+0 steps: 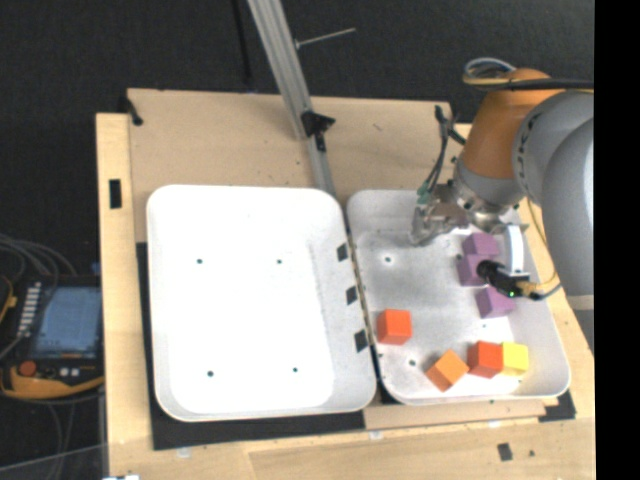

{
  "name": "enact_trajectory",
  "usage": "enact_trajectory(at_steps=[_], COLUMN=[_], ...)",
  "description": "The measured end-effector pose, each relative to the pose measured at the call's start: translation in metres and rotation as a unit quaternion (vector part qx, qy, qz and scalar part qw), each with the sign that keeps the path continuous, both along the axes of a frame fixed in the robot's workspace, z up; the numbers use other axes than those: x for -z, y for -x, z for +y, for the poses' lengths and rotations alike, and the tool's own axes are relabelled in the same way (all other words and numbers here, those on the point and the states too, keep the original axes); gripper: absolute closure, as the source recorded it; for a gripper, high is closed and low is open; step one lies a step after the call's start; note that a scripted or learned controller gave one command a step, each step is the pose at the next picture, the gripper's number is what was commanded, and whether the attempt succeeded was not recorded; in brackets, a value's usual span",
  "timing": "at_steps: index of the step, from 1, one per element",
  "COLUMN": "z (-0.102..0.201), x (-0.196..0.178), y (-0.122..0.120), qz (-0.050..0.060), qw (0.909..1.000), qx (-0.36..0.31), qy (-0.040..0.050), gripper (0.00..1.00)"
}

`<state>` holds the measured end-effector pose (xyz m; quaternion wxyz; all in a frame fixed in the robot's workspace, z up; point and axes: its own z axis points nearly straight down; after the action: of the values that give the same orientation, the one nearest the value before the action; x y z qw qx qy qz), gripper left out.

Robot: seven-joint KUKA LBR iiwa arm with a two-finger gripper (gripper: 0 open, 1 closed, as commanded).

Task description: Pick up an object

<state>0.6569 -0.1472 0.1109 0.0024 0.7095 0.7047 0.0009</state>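
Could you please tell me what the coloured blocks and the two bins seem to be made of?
Blocks, e.g. the orange block: probably painted wood or foam; flat matte colour, crisp edges. Right bin and left bin: likely moulded white plastic; smooth, rounded corners.

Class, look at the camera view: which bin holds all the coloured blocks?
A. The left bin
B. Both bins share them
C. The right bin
C. The orange block, the yellow block and the purple blocks all lie in the right bin, under the arm.
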Motion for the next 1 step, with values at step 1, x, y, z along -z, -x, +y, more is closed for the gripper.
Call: enact_trajectory(at_steps=[1], z=[-0.0025], x=[-0.0617], y=[-0.0061], qz=[0.000], qw=[1.0000], qx=[-0.002], qy=[-0.0005], gripper=[1.00])
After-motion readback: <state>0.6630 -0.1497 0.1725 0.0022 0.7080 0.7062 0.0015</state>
